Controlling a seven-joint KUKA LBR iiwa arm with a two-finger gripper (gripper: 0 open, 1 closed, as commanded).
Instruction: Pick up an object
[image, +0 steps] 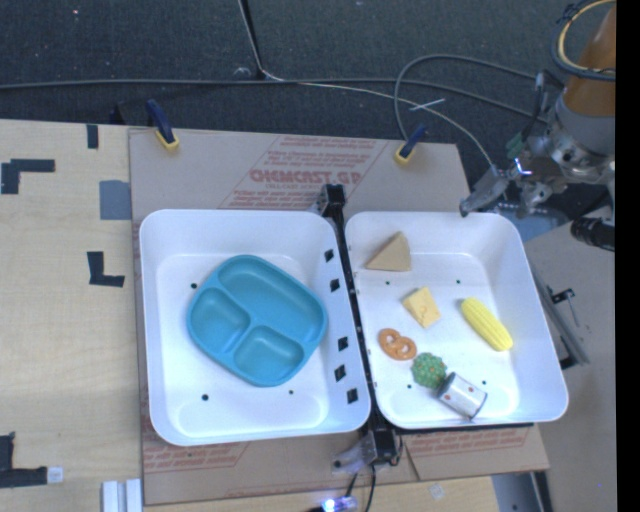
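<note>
The pincer (480, 198) hangs beyond the right bin's (520, 300) far right corner, whether parted or together impossible to tell, with the pick apparently not begun: corn cob (486, 324), cheese cube (421, 307) and pretzel (397, 345) lie untouched inside.

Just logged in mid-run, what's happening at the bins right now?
The arm's gripper hangs over the far right corner of the right bin, with nothing seen between its fingers. That bin has a tan wedge, yellow block, corn cob, pretzel, green broccoli and small can. The blue divided plate lies in the left bin.
</note>
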